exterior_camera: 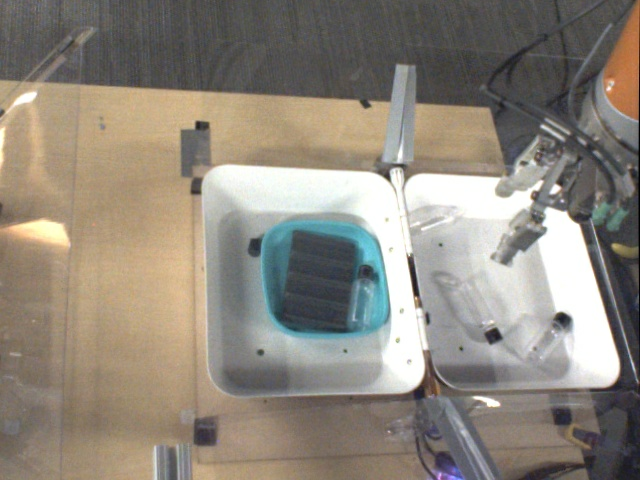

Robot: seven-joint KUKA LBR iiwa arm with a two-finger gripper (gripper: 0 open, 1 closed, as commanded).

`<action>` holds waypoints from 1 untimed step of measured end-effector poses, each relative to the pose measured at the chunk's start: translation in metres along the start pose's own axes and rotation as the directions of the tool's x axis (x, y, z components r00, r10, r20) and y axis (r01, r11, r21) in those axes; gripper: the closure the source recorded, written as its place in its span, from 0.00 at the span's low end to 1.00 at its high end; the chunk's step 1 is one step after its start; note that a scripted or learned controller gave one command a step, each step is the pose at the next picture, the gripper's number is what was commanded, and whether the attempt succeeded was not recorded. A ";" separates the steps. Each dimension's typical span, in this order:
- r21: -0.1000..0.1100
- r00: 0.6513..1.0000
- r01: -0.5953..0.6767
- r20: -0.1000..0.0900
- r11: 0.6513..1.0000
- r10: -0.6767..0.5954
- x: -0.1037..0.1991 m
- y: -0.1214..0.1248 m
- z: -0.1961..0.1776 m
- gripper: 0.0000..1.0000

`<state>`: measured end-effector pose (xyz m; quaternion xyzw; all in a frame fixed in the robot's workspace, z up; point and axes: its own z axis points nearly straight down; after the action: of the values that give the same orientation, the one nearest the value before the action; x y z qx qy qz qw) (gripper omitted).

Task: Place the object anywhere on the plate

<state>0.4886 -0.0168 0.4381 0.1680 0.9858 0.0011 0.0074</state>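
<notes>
My gripper hangs over the right bin, up near its back edge. I cannot tell how it is set, and I see nothing in it.

The blue plate sits in the left bin. A dark ridged block lies on it, and a small clear bottle rests at the plate's right side, beside the block.

In the right bin I see clear bottles. One clear bottle with a black cap lies near the middle. Another bottle lies near the front right corner. They are see-through and hard to make out against the white floor. I think one of these is the thing I need to pick.

I judge that I am just at the start: I must go down and grab first. To do it well, I would pick the bottle near the middle, because it has room around it. I would line up across its narrow body, not along it, so it does not roll away. I would go low, close gently, and lift slowly. Then I would cross the wall between the bins high enough, and let go over the bare blue part of the plate.
</notes>
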 end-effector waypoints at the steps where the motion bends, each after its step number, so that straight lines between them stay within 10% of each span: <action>1: 0.002 0.997 0.079 0.001 0.997 -0.079 -0.032 -0.091 0.000 0.00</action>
<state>0.4890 -0.1130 0.4381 0.1290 0.9916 -0.0004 0.0078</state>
